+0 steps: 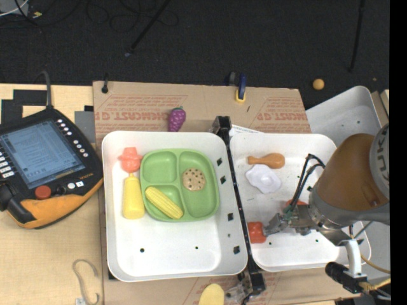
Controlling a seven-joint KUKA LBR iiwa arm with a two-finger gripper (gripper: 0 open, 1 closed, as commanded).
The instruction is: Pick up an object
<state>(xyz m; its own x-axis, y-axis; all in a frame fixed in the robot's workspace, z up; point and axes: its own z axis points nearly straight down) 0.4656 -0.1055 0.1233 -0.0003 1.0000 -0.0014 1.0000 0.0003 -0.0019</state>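
Observation:
In the right bin [299, 259] lie a tan chicken drumstick [268, 161], a white fried-egg piece [264, 180] and a small red-orange block [255, 232] by the bin's left wall. My gripper [278, 225] is low over the bin floor, pointing left, its tip just right of the red-orange block. Nothing is seen held in it. The arm's orange band [346, 173] rises above it at the right.
The left bin [165, 253] holds a green divided plate [152, 170] with a cookie [194, 180] and corn [164, 203], plus a yellow bottle [132, 197] and a pink piece [130, 159]. Purple grapes [177, 118] lie behind the bins, and a teach pendant [44, 161] at the left.

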